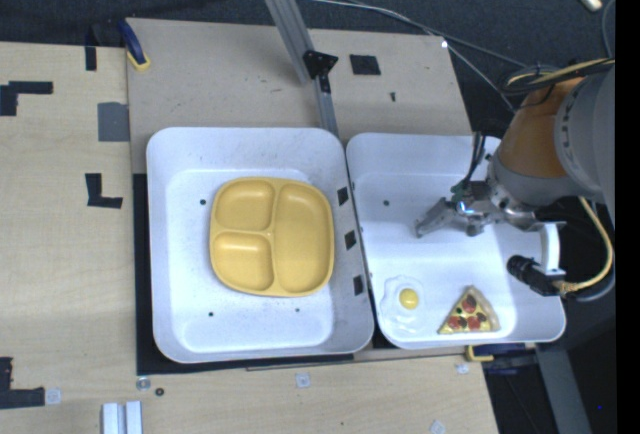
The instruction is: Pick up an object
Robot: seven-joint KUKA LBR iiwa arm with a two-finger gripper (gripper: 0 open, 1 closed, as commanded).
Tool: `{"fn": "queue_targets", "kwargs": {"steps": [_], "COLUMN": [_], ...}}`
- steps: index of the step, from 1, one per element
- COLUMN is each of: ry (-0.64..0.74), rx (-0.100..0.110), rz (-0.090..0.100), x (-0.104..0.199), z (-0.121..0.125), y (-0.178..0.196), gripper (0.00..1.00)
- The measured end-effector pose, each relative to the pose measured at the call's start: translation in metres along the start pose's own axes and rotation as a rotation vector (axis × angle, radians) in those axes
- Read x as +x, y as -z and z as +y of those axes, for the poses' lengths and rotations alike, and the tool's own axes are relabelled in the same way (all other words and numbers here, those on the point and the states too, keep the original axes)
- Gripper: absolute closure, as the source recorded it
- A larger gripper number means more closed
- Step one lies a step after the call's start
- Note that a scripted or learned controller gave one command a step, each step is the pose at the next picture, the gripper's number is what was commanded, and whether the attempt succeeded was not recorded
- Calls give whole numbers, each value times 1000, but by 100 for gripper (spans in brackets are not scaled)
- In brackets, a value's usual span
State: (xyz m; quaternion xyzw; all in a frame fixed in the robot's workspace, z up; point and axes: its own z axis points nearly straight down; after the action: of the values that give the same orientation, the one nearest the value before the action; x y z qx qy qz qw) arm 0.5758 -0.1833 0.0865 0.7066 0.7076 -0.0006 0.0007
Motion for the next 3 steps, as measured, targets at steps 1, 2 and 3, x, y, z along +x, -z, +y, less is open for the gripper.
{"fn": "queue_targets", "kwargs": {"steps": [1, 2, 3], "ry": [1, 0, 0], "rx": [-6, -4, -4], "rz": [-3, 1, 0], "x": [0, -1, -4], "z": [2, 1, -1], "y": [12, 75, 138], "gripper": [100, 100, 100]}}
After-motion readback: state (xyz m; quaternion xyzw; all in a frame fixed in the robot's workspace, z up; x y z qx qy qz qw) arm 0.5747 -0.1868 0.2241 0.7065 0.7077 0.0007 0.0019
